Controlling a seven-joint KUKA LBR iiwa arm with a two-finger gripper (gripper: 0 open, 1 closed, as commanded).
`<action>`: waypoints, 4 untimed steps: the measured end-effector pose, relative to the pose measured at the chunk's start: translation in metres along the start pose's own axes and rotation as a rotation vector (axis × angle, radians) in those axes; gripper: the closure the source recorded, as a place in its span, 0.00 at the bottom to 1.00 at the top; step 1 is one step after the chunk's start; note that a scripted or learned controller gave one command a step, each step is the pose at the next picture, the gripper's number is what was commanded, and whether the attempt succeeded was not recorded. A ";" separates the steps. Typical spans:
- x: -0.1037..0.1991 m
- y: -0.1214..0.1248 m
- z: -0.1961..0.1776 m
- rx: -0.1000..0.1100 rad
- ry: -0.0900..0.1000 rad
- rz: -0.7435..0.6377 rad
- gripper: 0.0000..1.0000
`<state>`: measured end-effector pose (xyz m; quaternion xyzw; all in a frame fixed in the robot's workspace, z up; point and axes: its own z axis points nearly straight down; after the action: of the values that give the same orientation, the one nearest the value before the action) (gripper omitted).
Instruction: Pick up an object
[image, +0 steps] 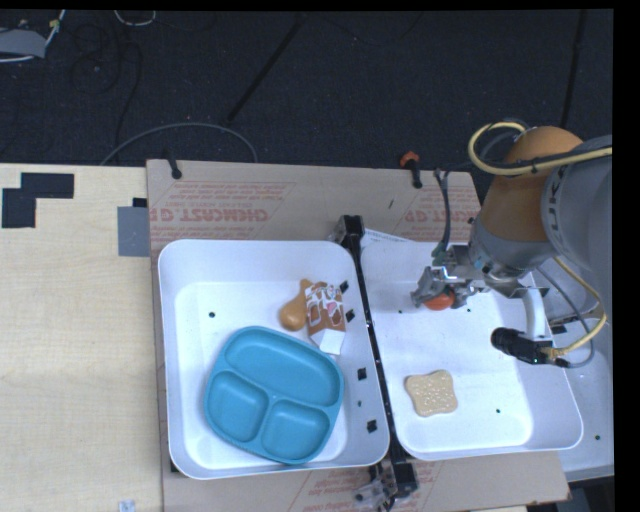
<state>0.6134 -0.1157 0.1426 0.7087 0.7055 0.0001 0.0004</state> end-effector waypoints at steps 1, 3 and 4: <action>0.001 0.000 -0.063 -0.003 0.000 -0.005 1.00; 0.048 -0.017 -0.078 0.007 0.002 -0.007 1.00; 0.106 -0.032 -0.072 0.007 0.003 -0.009 1.00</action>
<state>0.5823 -0.0097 0.2140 0.7057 0.7085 -0.0013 -0.0029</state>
